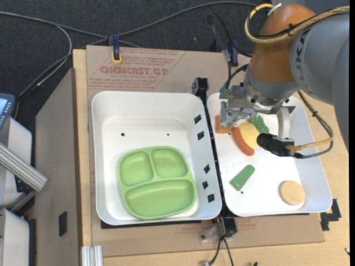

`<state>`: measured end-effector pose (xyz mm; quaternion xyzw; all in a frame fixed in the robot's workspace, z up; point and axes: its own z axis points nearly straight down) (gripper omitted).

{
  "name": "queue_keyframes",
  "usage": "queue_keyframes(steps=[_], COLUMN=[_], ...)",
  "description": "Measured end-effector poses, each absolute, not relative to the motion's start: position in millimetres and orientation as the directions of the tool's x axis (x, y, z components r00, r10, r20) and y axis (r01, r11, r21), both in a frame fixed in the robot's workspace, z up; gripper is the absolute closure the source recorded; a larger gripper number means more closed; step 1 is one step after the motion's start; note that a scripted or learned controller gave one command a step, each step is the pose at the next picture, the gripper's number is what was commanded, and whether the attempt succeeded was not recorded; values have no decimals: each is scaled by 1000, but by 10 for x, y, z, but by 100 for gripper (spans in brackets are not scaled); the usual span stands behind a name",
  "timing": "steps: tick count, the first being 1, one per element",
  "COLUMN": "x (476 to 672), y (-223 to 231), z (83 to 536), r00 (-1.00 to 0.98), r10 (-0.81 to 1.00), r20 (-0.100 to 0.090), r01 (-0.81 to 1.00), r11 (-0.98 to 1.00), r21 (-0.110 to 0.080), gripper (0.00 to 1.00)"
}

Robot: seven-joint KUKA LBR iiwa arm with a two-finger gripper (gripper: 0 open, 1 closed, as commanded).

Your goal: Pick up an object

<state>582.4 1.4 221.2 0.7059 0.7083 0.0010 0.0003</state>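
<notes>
The gripper [236, 117] was seen low in the right bin [313, 173], the orange sausage-shaped toy [243, 140] lying just below it, its long axis running diagonally; finger opening could not be told.

Grey arm [324, 49], orange wrist band [277, 43], yellow cable loop [260, 15].

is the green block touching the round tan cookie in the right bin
Apart. The camera view shows the green block left of the round tan cookie, with bare white floor of the right bin plainly between them.
</notes>
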Motion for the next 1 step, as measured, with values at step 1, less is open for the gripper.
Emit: queue_keyframes(steps=[1], x=[5996], y=[605], z=[2168], r00=[-4], r10=[1000], r20=[1], r01=[1000], r11=[4], r21=[2], gripper=[100])
